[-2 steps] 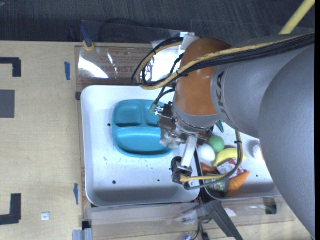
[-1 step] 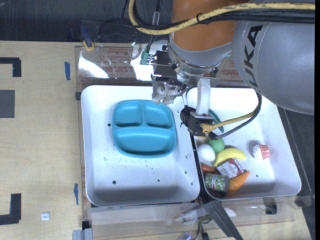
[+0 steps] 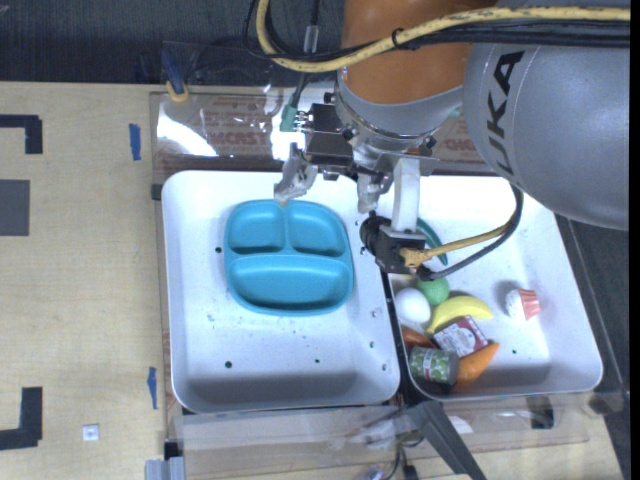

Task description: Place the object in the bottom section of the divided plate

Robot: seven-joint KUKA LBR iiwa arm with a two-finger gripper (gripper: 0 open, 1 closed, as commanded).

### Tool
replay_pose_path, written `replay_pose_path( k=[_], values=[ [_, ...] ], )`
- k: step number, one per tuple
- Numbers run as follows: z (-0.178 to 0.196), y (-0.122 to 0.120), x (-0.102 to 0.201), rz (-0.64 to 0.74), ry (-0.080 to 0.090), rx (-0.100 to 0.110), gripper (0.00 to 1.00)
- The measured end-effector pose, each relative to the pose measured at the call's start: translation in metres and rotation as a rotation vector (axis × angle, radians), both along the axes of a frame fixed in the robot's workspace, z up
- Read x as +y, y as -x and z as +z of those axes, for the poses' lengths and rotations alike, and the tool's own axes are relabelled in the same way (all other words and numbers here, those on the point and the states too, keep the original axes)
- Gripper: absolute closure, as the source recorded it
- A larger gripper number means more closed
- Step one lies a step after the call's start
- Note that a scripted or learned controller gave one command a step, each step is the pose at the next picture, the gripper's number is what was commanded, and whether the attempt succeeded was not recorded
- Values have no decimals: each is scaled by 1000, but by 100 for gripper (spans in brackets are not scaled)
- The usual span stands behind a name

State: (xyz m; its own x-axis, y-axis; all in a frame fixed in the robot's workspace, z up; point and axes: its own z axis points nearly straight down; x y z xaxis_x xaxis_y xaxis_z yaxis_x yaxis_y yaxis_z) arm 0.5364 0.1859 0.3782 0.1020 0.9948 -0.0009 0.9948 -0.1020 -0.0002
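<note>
Now | gripper (image 3: pixel 330 190) over the plate's far edge, fingers apart, nothing between them | blue plate (image 3: pixel 290 256) in left bin (image 3: pixel 200 368) | egg (image 3: pixel 412 305), banana (image 3: pixel 462 312), carrot (image 3: pixel 478 360) heaped in right bin (image 3: pixel 560 368), near-left corner

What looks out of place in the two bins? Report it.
Nothing looks spilled or broken. The toy foods lie heaped in the right white bin's near-left corner; the blue divided plate sits flat in the left bin.
</note>
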Motion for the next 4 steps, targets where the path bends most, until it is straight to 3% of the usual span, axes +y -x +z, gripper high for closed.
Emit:
replay_pose_path(
  k=[1,2,3,4],
  values=[
    [10,0,2,3,0,-3,100],
    [10,0,2,3,1,-1,0],
    [-157,53,17,113,1,7,0],
    [-145,51,16,108,-1,1,100]
  ],
)
